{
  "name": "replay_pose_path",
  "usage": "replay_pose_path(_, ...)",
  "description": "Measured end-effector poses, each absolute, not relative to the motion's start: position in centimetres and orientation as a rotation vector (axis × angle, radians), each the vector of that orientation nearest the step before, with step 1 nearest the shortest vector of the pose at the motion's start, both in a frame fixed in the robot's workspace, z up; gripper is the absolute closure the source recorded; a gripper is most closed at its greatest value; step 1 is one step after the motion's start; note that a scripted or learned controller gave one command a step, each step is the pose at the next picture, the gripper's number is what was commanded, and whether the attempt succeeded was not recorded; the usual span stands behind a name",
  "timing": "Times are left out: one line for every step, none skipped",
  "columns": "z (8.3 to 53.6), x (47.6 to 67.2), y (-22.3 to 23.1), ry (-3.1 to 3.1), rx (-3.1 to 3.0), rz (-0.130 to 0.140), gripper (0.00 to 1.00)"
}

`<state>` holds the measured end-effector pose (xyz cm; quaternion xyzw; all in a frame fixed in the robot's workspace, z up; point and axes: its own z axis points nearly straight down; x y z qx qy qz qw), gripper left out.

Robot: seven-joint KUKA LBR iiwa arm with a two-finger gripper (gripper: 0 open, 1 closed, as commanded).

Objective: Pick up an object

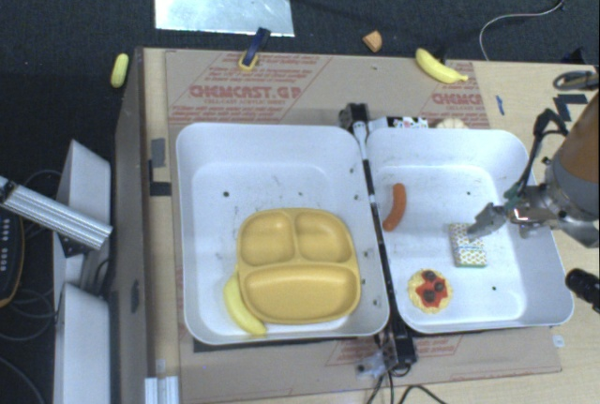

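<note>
Dark carpet surrounds the bench; in the right bin (506,149), the gripper (489,220), finger state indiscernible, hovers just above-right of a small patterned block (468,247), seemingly light, rigid, graspable across its sides.

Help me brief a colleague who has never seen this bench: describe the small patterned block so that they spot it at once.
Start at the right-hand white bin. The small patterned block lies near its middle, just left of the gripper. Unlike the orange sausage to its left and the round pizza toy below it, it is squarish and pale with tiny coloured specks.
</note>
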<state>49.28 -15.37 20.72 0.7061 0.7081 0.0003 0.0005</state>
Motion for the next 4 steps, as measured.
replay_pose_path(11.7, 52.1, -14.8, 2.226, 2.22, -0.001, 0.0)
replay_pose_path(8.4, 55.2, -8.9, 2.225, 2.217, 0.002, 0.0)
replay_pose_path(8.5, 62.8, -8.8, 2.224, 2.214, 0.003, 0.0)
replay_pose_path(8.5, 61.3, -12.9, 2.222, 2.218, 0.0, 0.0)
